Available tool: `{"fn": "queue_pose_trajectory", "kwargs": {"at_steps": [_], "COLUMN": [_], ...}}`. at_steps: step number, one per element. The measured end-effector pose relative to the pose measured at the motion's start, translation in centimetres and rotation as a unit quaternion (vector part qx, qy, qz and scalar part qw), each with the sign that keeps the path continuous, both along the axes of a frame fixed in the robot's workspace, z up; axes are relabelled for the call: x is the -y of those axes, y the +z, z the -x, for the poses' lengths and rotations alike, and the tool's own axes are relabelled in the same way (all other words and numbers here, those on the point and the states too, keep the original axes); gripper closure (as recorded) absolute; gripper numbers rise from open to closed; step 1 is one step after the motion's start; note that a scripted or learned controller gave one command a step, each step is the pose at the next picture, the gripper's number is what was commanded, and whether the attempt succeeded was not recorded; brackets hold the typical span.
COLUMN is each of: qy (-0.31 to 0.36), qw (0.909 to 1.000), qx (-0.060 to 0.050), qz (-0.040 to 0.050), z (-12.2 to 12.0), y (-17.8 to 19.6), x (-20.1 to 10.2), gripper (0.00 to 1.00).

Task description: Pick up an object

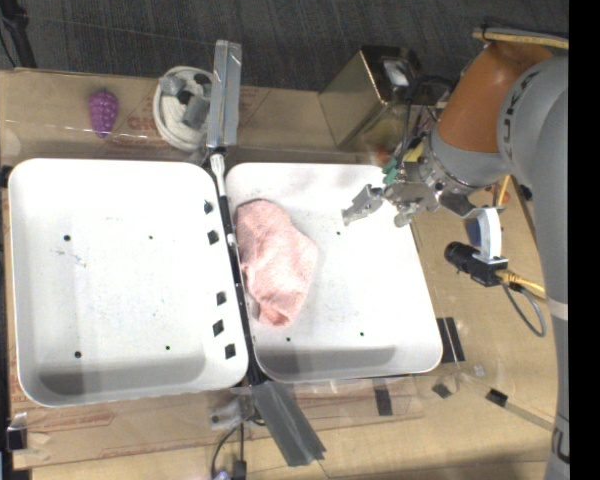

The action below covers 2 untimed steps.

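Although no legible writing appears, a soft, crumpled pink cloth (274, 259) lies against the right bin's (380, 298) left wall; the metallic gripper (378, 206) hovers apart, fingers spread, empty.

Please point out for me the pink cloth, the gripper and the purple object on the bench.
pink cloth (275, 260), camera view: middle of the cloth.
gripper (358, 208), camera view: between its fingertips.
purple object (103, 111), camera view: its middle.

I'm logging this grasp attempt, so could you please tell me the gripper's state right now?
Gripper: over the right bin, apart from the pink cloth, holding nothing; open or shut cannot be told.
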<state>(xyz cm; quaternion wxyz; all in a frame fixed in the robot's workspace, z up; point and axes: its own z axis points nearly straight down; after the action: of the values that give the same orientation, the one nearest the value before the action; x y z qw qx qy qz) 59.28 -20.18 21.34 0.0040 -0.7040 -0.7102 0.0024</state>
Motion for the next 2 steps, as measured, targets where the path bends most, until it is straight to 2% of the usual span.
{"fn": "queue_pose_trajectory", "kwargs": {"at_steps": [1, 2], "qy": [0.027, 0.044], "qw": [0.9996, 0.999], "qx": [0.002, 0.004], "qz": [0.0003, 0.0013], "z": [0.1, -1.5], "y": [-11.8, -12.2], "x": [-7.7, -10.4], "gripper": [0.0, 0.0]}}
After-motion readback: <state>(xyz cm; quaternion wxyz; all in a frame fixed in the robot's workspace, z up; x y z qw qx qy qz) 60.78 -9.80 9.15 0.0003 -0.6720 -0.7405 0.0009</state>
